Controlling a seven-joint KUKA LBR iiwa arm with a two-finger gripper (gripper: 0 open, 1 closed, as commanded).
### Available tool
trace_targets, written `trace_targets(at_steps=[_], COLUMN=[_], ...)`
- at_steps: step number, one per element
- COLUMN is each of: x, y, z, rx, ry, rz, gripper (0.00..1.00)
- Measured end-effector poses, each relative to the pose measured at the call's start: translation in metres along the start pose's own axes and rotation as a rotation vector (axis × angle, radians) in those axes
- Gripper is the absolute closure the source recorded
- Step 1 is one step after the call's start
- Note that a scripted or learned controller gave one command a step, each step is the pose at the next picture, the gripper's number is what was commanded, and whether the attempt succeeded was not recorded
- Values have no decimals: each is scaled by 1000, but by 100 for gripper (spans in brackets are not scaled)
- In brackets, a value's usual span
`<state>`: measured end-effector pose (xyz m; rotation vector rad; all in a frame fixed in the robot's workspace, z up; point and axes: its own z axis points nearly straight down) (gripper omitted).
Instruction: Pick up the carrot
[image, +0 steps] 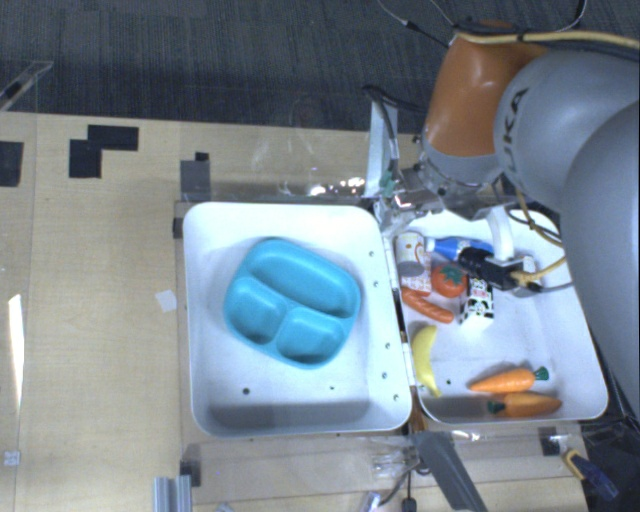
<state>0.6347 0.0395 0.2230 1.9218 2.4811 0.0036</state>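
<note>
Nearest the camera, in the right bin (590, 380), lies the carrot (503, 380), close to the bin's near wall and toward its right corner. Its long axis runs almost straight across the view, rising a little to the right. The green stalk end points right and the tapered tip points left, toward the banana (426, 360). A second orange piece (527, 404) lies just beside it on the near side, roughly parallel. I cannot tell whether the two touch, or whether that piece is another carrot.

Further back sits a cluster in the middle of the bin: a small orange-red piece (428, 306), a red round thing (450, 281), a blue item (458, 245) and a white can (408, 248).

Furthest back is my tool (400, 196), over the far left corner of this bin near the divide with the left bin (200, 300), which holds a blue plate (292, 301). I cannot tell whether the tool is spread or pressed together; nothing shows in it.

I judge that I am at the approach step, with the grasp not yet begun. The next move calls for travel toward the near right corner, well apart from where I hover. There I should turn the tool so it closes across the carrot's width, not along its length, and come down on the thick middle, clear of the neighbouring orange piece and the wall.
</note>
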Motion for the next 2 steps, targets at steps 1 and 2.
trace_targets(at_steps=[1, 2], x=[114, 173], y=[-3, 44], z=[11, 19], rx=[3, -1], ry=[2, 2], rz=[-313, -492], gripper=[100, 100])
